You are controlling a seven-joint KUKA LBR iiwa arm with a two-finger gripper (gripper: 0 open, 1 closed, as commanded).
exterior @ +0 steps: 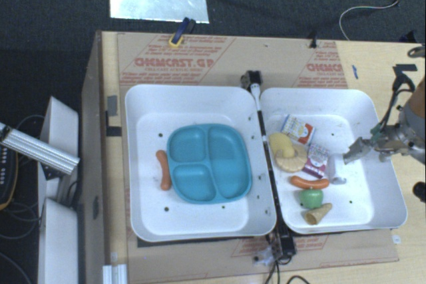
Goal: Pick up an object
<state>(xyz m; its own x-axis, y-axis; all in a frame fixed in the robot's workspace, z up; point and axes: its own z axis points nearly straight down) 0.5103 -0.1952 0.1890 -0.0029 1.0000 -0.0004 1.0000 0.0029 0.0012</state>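
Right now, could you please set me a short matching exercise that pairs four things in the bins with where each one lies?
Things:
1. blue plate
2. sausage
3. green apple
4. ice-cream cone

Places:
A. left bin, beside the plate's left edge
B. right bin, nearest its front edge
C. middle of the left bin
D. right bin, just behind the cone

Pairs: 1-C, 2-A, 3-D, 4-B
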